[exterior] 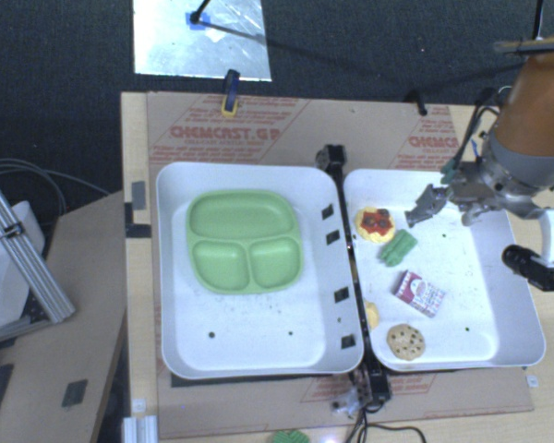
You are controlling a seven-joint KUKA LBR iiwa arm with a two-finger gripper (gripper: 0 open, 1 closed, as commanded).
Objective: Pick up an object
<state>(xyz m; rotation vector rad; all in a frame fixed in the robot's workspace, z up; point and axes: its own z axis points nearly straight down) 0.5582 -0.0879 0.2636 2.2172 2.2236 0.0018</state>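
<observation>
In the right bin [508,275], the gripper [425,206] is hovering at about one o'clock from the pizza toy [376,223], its dark fingers pointing toward nine o'clock; whether the jaws are released or clenched I cannot tell, and nothing is showing between them. The green piece [398,246] is lying just at five o'clock from the pizza toy. The red carton [418,293] is sitting near the bin's middle, the cookie [405,341] at six o'clock. In the left bin [180,340], a green tray [245,240] is resting.
</observation>
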